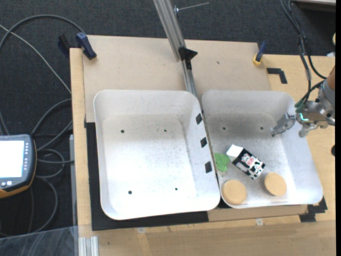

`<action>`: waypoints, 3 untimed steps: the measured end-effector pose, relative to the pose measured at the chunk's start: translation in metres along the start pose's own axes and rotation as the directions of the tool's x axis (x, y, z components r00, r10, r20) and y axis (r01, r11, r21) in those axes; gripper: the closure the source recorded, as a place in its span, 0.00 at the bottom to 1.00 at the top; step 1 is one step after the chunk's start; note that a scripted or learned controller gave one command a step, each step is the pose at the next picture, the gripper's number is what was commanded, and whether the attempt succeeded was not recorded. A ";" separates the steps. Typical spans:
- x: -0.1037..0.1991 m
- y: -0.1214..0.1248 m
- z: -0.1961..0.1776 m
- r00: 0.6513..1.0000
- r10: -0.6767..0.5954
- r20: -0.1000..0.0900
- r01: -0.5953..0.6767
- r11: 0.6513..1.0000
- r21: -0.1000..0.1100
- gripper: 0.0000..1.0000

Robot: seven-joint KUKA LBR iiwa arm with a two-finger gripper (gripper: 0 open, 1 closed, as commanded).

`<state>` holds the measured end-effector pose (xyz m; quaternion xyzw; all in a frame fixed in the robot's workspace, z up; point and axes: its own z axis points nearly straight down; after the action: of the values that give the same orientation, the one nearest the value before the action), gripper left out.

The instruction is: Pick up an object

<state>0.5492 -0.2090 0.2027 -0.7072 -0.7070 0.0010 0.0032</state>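
Note:
The right bin (250,103) holds a small black and white patterned box (248,162) near its front middle. A green leafy piece (221,161) lies just left of the box. Two tan round discs lie at the bin's front edge, one (234,192) to the left and one (275,184) to the right. My gripper (292,129) hovers over the right bin's right side, behind the discs and apart from every object. Its fingers are spread open with nothing between them.
The left bin (106,143) sits beside the right one, with black clips along the shared wall (205,143). A metal pole (171,25) slants up from the back. Cables hang at the right near the arm. A pendant with a screen (13,161) lies at far left.

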 end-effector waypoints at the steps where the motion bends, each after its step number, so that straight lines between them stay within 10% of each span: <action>1: 0.000 0.001 -0.002 1.000 -0.001 0.001 0.001 1.000 -0.004 0.00; 3: -0.003 -0.008 0.089 1.000 0.000 0.000 0.000 1.000 0.000 0.00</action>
<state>0.5410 -0.2119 0.1137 -0.7071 -0.7071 0.0010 0.0035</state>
